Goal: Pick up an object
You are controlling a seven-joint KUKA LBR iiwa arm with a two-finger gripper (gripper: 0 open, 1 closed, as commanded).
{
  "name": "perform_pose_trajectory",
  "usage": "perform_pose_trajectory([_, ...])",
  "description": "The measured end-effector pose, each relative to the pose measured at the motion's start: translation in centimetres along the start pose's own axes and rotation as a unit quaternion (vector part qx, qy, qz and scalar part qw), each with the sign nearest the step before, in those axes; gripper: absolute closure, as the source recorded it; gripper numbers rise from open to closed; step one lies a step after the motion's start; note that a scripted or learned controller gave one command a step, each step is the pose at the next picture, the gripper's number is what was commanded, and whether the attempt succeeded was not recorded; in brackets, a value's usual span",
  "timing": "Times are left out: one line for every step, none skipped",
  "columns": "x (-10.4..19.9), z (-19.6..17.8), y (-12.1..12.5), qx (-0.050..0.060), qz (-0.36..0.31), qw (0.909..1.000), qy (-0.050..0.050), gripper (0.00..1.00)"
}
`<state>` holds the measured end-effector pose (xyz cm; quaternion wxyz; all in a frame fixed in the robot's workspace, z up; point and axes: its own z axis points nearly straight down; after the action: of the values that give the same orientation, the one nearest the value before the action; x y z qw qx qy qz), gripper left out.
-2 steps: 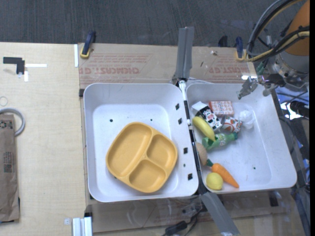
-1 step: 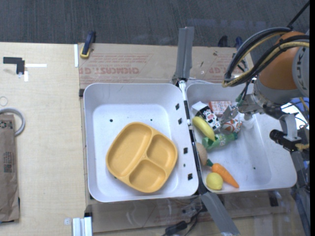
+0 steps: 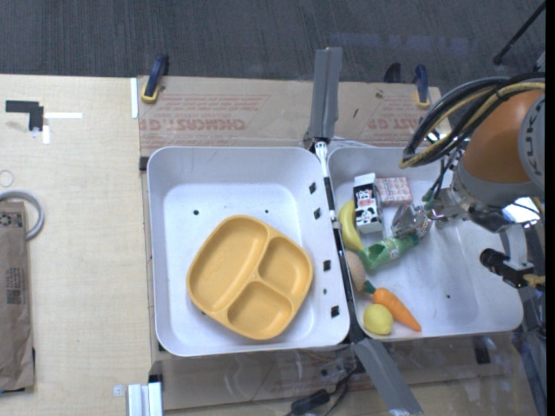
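Observation:
My gripper (image 3: 410,224) is low in the right bin (image 3: 460,306), reaching in from the right. Its tip sits at the upper right end of a green packet (image 3: 384,251) lying at a slant. Whether it touches the packet I cannot tell. Just left of it stands a small black-and-white carton (image 3: 368,206), with a pink box (image 3: 395,190) behind. A yellow banana (image 3: 349,227) lies along the bin's left wall. An orange carrot (image 3: 397,308) and a yellow lemon (image 3: 378,319) rest near the front left corner, with a tan item (image 3: 356,272) above them.
The left bin (image 3: 173,258) holds a yellow divided plate (image 3: 250,276). The arm's orange band (image 3: 503,141) and black cables (image 3: 451,115) hang over the right bin's far right side. A brown paper bag (image 3: 13,293) lies at the bench's left edge.

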<state>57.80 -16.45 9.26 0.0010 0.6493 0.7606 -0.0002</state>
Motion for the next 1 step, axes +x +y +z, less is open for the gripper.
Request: perform_pose_trajectory([1.73,0.06,-2.21,0.0,-0.086,0.9963,0.0,0.0])
